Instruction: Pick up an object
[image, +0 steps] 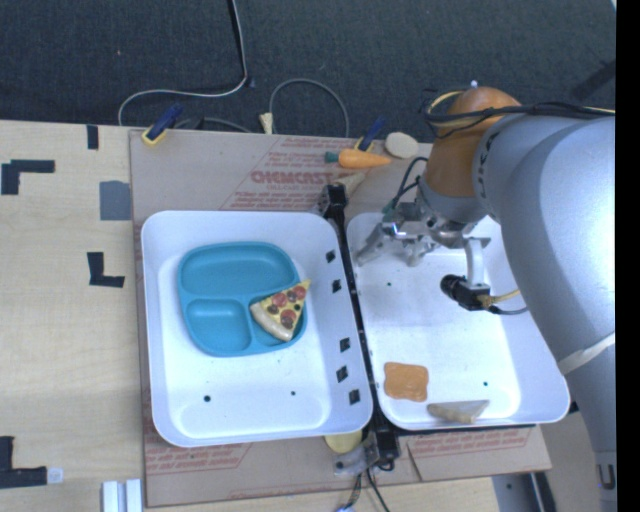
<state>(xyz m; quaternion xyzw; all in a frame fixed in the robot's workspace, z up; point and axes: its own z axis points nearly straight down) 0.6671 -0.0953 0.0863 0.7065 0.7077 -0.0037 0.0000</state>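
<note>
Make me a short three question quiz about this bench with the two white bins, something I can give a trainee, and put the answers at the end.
1. True or false: the pizza slice lies on the blue divided plate in the left bin.
2. Multiple choice: the orange flat piece in the right bin lies A) under the gripper, B) near the bin's front edge, beside a pale tan piece, C) on the blue plate.
3. Fill in: the gripper hangs over the ____ bin, near its far end.

Key: 1 true; 2 B; 3 right.
</note>
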